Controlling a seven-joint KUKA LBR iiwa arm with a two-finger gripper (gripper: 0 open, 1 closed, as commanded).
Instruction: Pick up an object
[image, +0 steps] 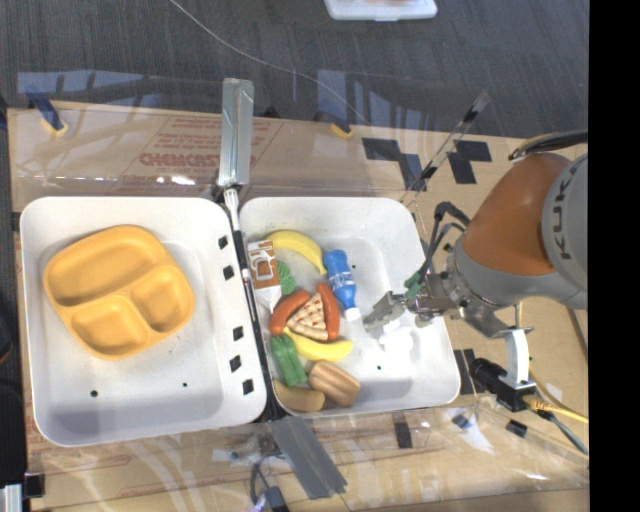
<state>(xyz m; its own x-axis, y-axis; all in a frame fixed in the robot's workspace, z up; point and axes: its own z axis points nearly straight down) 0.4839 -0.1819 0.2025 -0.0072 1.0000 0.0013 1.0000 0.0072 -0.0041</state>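
The right bin (400, 225) holds a heap of toy food along its left side: a yellow banana (296, 246), a blue bottle (341, 277), a pizza slice (312, 318), a red sausage (291, 305), green vegetables (289, 361), a second yellow piece (322, 349) and a brown bread roll (334, 380). My gripper (385, 312) hangs over the right half of that bin, to the right of the bottle and pizza slice, apart from them. Nothing shows between its fingers.
The left bin (60, 400) holds a yellow divided plate (118, 290). A metal divider (236, 135) stands between the bins at the back. A small brown-and-white packet (263, 264) leans at the right bin's left wall. Bare white floor lies under and in front of the gripper.
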